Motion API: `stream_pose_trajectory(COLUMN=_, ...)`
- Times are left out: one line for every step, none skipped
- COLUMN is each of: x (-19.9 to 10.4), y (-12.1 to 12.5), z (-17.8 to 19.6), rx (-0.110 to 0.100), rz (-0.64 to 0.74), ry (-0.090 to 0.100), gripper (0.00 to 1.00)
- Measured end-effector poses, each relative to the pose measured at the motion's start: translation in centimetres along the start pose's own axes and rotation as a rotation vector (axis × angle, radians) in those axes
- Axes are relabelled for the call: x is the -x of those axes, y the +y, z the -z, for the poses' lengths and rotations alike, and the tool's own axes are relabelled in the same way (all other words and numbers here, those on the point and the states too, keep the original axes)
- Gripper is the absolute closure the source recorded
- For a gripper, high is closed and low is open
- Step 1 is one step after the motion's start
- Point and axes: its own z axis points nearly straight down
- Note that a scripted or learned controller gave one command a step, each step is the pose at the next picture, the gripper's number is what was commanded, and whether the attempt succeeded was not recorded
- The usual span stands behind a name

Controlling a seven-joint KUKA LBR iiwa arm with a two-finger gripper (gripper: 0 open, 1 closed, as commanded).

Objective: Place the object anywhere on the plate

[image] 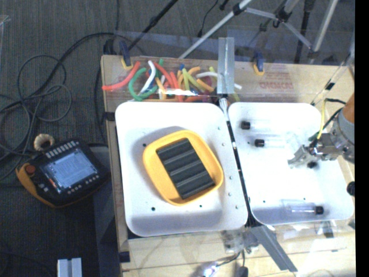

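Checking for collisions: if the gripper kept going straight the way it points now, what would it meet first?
The gripper points toward the picture's left, low over the right bin. Bare bin floor lies ahead, then probably the bin's left wall; the capped tubes sit slightly above that line, though depth is unclear.

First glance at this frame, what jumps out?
The yellow plate in the left bin, with a dark ribbed block lying on it. Next, the tangle of colored cables along the bench's back edge. In the right bin, the gripper hangs low among clear tubes with black caps.
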Motion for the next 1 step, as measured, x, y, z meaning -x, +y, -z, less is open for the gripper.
stream_pose_trajectory(x=-0.01, y=0.00, z=0.00, rx=0.000, rz=0.000, ry=0.000, gripper=0.00)
